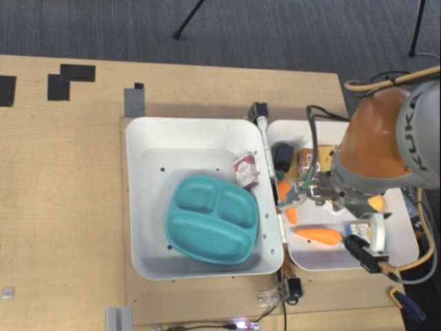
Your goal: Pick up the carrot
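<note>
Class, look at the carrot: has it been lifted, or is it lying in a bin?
Lying flat on the right bin floor; the carrot rests beside the arm.

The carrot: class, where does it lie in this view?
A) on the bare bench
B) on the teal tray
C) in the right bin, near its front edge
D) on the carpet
C: the carrot lies flat on the white floor of the right bin, below the arm's wrist, apart from the teal tray in the left bin.

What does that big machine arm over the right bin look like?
The arm is a thick, rounded grey body with a broad orange band and dark lettering on its side. Tan and black cables loop around it. Its tool end is a cluster of grey metal parts.
</note>
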Action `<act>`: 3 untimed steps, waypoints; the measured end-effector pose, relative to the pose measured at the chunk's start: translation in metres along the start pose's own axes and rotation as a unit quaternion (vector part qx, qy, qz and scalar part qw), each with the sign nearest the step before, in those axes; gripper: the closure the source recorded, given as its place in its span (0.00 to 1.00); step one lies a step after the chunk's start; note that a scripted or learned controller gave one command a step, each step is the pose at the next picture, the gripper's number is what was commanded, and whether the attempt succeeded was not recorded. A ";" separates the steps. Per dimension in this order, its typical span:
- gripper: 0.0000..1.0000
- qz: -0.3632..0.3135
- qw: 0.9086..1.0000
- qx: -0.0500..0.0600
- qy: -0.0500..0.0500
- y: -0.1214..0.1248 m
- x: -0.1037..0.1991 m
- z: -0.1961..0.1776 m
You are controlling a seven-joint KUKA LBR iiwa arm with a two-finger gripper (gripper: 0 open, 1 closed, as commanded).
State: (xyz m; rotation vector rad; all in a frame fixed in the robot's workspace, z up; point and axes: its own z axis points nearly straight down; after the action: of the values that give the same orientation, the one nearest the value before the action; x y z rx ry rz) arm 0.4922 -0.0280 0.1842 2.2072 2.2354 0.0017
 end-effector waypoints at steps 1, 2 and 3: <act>0.00 0.000 1.000 0.000 0.000 0.000 0.000 0.000; 0.00 0.000 1.000 0.000 0.000 0.000 0.000 0.000; 0.00 0.000 1.000 0.000 0.000 0.000 0.000 0.000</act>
State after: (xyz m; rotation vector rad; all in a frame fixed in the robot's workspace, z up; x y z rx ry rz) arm 0.4922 -0.0280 0.1842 2.2072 2.2354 0.0017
